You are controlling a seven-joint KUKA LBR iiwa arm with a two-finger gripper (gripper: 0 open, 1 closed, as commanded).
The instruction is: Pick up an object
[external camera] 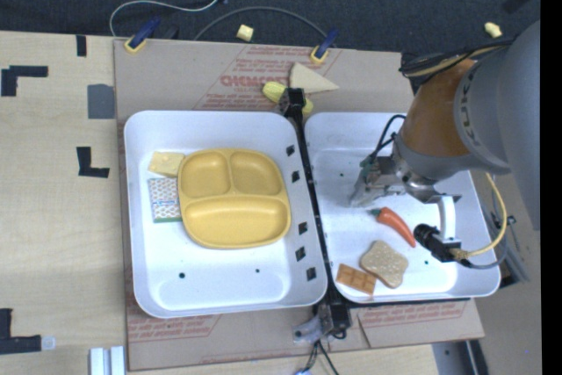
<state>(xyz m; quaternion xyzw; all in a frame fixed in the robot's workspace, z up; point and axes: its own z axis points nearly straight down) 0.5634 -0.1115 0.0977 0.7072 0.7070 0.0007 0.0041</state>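
Tool [367, 189] low over right bin [338, 140] floor; grip state cannot be told. Carrot [397, 225] just beside it, bread slice [385, 263] beyond: likely targets, reachable without repositioning.

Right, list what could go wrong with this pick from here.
1. The gripper hangs over bare floor of the right white bin, up and left of the orange toy carrot; a straight descent would likely close on nothing.
2. The round slice of toy bread seems to touch the brown waffle-patterned cracker, so a grab there may drag both.
3. The black cable loops near the wrist and could snag.
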